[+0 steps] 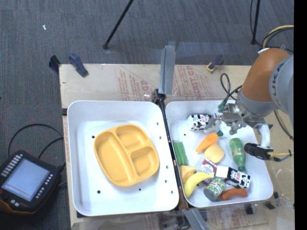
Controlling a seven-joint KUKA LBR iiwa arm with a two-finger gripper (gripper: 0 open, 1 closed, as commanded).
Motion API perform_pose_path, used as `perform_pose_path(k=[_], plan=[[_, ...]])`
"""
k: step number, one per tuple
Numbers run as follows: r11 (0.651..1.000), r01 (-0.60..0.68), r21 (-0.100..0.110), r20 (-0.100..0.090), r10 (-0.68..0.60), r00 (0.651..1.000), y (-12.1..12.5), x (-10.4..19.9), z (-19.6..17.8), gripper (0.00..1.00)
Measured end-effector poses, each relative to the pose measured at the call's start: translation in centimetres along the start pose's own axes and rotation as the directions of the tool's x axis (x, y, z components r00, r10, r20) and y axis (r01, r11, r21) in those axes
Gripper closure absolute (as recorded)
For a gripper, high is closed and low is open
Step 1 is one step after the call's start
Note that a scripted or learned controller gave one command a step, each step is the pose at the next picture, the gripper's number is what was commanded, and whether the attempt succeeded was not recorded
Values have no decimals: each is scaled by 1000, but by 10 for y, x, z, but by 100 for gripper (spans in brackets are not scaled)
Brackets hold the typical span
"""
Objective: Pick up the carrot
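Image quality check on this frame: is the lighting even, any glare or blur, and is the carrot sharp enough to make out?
Camera view: lighting is soft and even, with faint shadows inside the right bin; the white bin floors are bright but not blown out; the carrot is slightly soft yet clearly outlined; the gripper above it is blurrier, its details hard to read.

Orange carrot point(207, 142), yellow divided plate point(126, 154), yellow banana point(194, 181), green bottle point(237, 152), black-and-white, seemingly cow-patterned carton point(198, 121).
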State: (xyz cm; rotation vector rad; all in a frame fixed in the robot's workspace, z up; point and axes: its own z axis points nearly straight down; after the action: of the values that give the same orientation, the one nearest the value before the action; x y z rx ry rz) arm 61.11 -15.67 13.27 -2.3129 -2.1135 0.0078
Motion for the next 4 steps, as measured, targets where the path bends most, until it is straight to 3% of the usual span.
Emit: perform_pose_path(k=[1, 2, 3, 4], plan=[[969, 245, -1, 0, -245, 969, -9, 11, 49, 0], [990, 139, -5, 2, -139, 990, 33, 7, -7, 0], [965, 263, -2, 2, -263, 965, 22, 15, -18, 0], [866, 500, -16, 10, -499, 866, -10, 3, 41, 0]])
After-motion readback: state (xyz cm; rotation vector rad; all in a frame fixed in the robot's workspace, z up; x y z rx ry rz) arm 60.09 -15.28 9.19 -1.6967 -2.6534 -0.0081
